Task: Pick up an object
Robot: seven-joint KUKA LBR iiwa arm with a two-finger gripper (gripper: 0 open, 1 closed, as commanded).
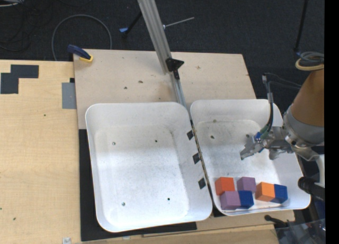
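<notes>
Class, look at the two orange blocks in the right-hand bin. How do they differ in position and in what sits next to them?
The left orange block lies nearer the bin divider, beside a purple block and just above another purple block. The right orange block lies nearer the bin's outer wall, with a blue block against its right side. Both are orange cubes of similar size, resting on the floor of the right bin, below the gripper.
</notes>
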